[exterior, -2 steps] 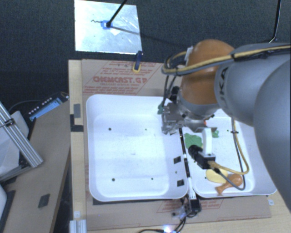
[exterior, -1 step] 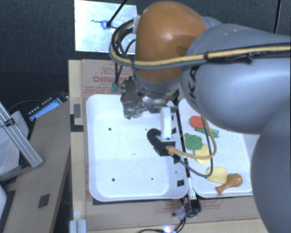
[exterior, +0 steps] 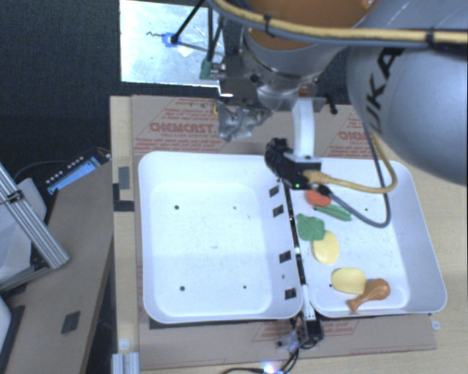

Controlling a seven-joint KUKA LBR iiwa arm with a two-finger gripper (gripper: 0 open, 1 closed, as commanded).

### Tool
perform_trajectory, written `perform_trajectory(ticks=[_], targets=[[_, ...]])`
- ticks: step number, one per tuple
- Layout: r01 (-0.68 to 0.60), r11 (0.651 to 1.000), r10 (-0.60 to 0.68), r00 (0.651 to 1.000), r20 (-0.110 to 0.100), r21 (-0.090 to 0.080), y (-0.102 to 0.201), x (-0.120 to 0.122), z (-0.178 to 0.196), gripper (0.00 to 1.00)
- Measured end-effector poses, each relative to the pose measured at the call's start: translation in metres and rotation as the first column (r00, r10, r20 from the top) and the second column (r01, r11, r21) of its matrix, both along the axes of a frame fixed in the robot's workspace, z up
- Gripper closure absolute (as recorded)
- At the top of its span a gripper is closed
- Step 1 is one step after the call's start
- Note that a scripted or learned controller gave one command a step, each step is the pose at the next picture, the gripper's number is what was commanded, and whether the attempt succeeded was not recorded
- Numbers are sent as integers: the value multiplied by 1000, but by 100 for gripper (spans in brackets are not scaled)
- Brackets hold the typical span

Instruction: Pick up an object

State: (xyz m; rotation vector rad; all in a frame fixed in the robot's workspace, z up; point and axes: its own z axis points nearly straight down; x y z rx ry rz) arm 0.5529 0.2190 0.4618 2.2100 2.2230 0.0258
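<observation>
Cardboard (exterior: 175, 126) behind the left bin (exterior: 205, 241) lies under the hand (exterior: 235, 123). The nearest toy, an orange piece (exterior: 318, 197), lies toward the view's right and nearer the camera. I cannot tell if the hand is spread.

Both bins were white: the left bin (exterior: 205, 241) was flecked with a few small dark dots, and the right bin (exterior: 398, 245) was plain. The carrot (exterior: 318, 197) was orange-red, the pea pod (exterior: 338, 212) green, the leafy piece (exterior: 310, 228) a deeper green. The oval slice (exterior: 326, 247) and the lump (exterior: 348, 279) were yellow, and the drumstick (exterior: 369, 294) orange-brown. The cardboard (exterior: 175, 124) was tan with red lettering (a printed name, repeated). My arm (exterior: 417, 95) was grey, its band (exterior: 307, 14) orange.
</observation>
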Motion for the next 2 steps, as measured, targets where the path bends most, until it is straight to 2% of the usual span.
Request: perform_trajectory(ticks=[1,2], targets=[[7,1000,-7,1000,-11,-7,-18,61,1,100],[6,1000,-6,1000,-9,-7,-29,118,23,100]])
